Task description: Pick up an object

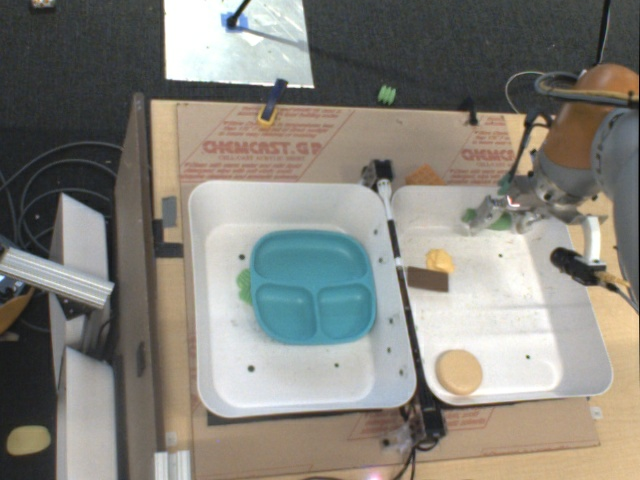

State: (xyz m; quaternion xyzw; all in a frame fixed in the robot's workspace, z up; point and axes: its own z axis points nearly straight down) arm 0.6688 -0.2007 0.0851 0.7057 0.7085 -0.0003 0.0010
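Grey arm's hand (492,215), its grip impossible to judge, hovers over the right bin (560,373) near a green object (478,214); yellow piece (439,260), brown block (428,280), tan disc (460,371) lie below.

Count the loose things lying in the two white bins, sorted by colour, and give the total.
Blue: 1, divided tray, left bin
Green: 2, piece peeking from under the tray's left edge; item by the gripper, right bin
Yellow: 1, small lump
Brown: 1, flat block
Tan: 1, round disc
Total: 6
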